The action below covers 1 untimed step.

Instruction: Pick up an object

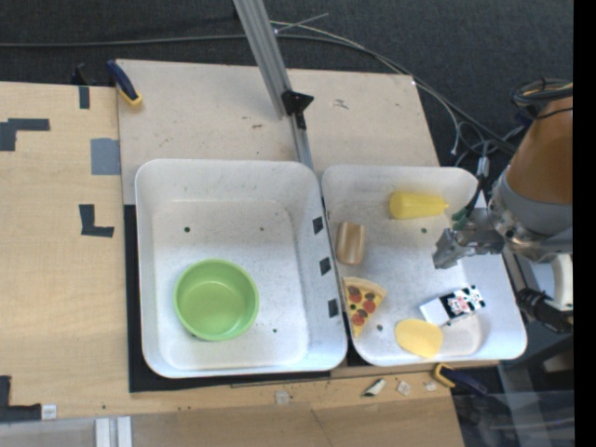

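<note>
While the end effector (pixel 449 251) hovers in the right bin (pixel 410 180), finger state indeterminable, a centred vertical descent onto the black-and-white card (pixel 458 303) seems best.

The grey arm with the orange band (pixel 545 170) is cut off at the right edge, its dark hand (pixel 449 250) too blurred to read the fingers, and the small black-and-white printed card (pixel 456 304) shows markings too small to tell.

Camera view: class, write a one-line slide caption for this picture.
Arm's hand hovers over the right bin among toy foods; a green bowl sits in the left bin.
</note>
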Each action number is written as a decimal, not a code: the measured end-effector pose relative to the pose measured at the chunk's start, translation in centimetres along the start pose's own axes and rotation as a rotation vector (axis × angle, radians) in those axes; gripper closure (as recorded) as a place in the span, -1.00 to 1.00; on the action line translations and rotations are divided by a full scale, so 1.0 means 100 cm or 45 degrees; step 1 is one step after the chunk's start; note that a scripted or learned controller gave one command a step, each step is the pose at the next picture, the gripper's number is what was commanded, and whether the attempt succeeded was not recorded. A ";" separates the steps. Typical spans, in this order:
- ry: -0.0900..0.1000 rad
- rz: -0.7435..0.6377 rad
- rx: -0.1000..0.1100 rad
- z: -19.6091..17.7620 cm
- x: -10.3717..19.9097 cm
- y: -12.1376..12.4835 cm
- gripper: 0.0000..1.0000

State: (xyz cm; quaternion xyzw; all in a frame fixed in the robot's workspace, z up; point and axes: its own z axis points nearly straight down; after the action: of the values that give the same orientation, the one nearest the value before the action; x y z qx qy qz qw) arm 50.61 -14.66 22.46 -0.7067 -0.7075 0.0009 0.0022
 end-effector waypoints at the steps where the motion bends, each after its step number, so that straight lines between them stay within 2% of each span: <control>1: 0.000 0.000 0.000 0.000 0.000 0.000 -1.00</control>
State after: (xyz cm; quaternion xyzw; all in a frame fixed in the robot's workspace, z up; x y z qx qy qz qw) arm 50.61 -14.66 22.46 -0.7067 -0.7075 0.0009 0.0022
